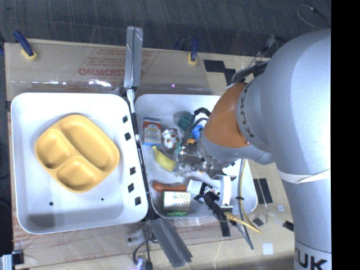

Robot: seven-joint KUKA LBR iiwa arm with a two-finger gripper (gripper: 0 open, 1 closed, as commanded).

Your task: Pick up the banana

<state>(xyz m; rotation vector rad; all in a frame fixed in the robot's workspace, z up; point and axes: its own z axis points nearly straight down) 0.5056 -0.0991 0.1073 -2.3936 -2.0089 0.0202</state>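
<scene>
**Arm parked right over the banana**

Can't tell how the jaws (188,161) are set, too much clutter around them. They sit low in the right bin (147,107), right beside the banana (163,159), which lies toward that bin's left side. A small carton (151,131) is just past the banana, an orange carrot-like thing (170,186) just nearer. The left bin (22,167) has a yellow divided tray (77,152).

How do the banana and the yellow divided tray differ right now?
The banana lies in the right bin among other items, beside the end effector; the yellow divided tray lies alone in the left bin. The banana is small and slim, the tray broad with three compartments. Both are yellow.
</scene>
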